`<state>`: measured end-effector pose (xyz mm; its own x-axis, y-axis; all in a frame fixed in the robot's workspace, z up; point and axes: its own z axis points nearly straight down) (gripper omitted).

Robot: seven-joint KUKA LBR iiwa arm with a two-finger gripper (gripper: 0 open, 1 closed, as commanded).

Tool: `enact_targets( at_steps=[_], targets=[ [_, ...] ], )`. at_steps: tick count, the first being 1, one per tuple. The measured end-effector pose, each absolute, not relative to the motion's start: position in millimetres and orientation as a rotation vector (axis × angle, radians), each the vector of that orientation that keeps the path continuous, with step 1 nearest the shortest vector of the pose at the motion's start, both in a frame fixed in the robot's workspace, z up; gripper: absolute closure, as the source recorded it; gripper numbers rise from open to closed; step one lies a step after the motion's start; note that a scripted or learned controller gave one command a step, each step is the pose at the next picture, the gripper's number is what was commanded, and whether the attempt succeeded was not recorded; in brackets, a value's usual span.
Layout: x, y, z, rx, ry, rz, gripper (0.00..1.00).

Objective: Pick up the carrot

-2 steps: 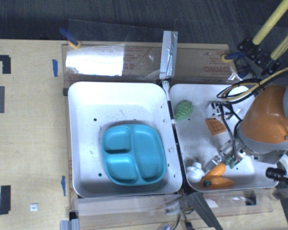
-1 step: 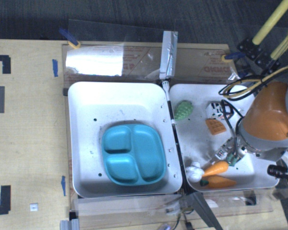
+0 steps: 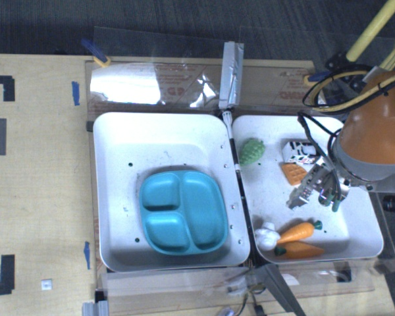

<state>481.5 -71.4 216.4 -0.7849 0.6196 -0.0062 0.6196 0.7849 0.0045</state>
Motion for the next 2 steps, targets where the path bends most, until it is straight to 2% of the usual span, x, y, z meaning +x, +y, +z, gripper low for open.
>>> enact_targets(
  at_steps=[1, 2],
  targets=[
    [480.7, -98.6, 226.3, 0.288, 3.121, 0.0, 1.0],
    [480.7, -98.2, 226.1, 0.287, 3.122, 0.0, 0.0]
  ],
)
